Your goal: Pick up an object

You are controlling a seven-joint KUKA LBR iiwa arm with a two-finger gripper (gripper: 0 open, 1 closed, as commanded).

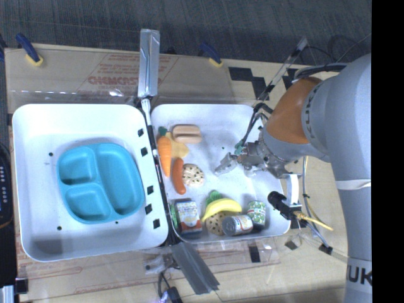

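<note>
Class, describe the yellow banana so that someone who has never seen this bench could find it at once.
Start at the right-hand white bin, the one crowded with toy food beside the bin holding the blue tray. Look along its near edge, where a row of small items lies. The banana is the curved yellow piece in the middle of that row, between the small carton and the tin can.

Toy carrot (165,154), sausage (178,175) and banana (222,207) lie in the right bin (208,115).

Blue 3-compartment tray (100,183) in left bin (25,169).
</note>
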